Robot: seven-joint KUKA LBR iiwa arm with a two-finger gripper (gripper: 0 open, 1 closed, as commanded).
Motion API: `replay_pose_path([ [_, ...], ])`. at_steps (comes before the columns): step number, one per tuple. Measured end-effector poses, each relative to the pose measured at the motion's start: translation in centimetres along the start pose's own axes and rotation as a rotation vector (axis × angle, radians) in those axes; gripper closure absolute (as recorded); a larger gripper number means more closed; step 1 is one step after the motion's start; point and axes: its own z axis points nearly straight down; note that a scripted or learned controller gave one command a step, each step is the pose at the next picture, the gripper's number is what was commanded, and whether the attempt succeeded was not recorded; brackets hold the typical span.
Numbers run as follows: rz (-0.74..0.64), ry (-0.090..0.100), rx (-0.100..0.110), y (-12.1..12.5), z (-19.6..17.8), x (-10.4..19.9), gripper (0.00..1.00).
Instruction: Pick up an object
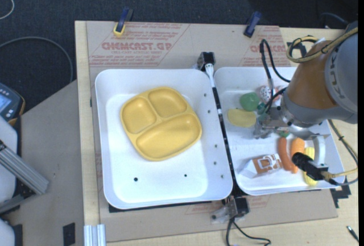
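The right bin [250,181] holds several small objects. A green round piece [248,101] lies toward the back, with a pale yellow piece [241,119] just in front of it. An orange carrot-like piece [285,155] and a small orange-and-white carton [265,164] lie nearer the front. My gripper [263,128] is low in this bin, just right of the yellow piece and below the green one. The grey wrist with its orange band [310,83] hides the bin's right part. I see nothing clearly between the fingers.
The left bin [108,125] holds a yellow divided plate [161,123]. A small speckled white thing [264,92] sits by the green piece. A black divider rail [219,125] runs between the bins. Clamps [121,22] stand at the bench's back edge.
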Motion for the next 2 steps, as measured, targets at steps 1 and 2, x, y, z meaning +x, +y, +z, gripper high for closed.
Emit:
replay_pose_path([
  [1, -0.010, 0.005, -0.014, -2.2, -16.5, 7.1, 1.00],
  [2, -0.011, 0.007, 0.012, -5.4, -11.5, 16.7, 1.00],
])
